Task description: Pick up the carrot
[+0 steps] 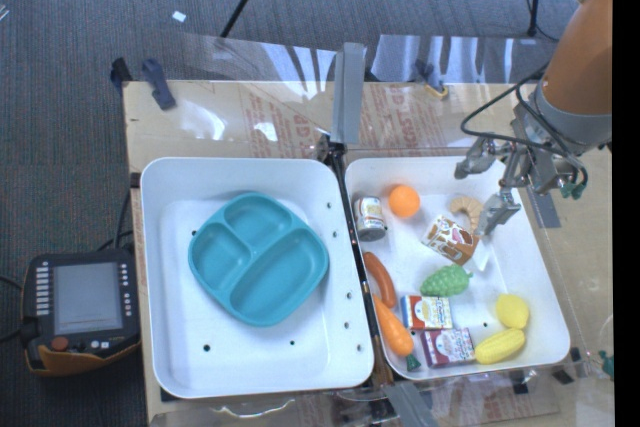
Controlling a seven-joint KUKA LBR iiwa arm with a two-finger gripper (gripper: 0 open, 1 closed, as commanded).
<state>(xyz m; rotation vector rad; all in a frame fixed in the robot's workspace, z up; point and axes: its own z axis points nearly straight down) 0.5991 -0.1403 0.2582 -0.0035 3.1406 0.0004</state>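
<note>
The carrot (pixel 393 329) is found in the right bin (pixel 545 265), lying lengthwise along the left wall near the front corner, its tip just beside a red sausage (pixel 379 278) and its flank close to a small juice carton (pixel 427 312). It is judged to be a light, rigid plastic toy with a smooth, tapered skin likely to slip; a hold across the thicker middle is advised, with the jaws set crosswise to its length. Little clearance is left on the wall side.

The gripper (pixel 497 211) is seen hanging above the far right part of the same bin, near a croissant (pixel 465 207) and a snack pouch (pixel 449 239), well apart from the carrot. Its fingers are spread and nothing is held between them.

The bin floor is smooth white plastic. A teal divided plate (pixel 259 258) is noted in the left bin (pixel 160 215). A pendant (pixel 82 305) rests on grey carpet beside the bench.
</note>
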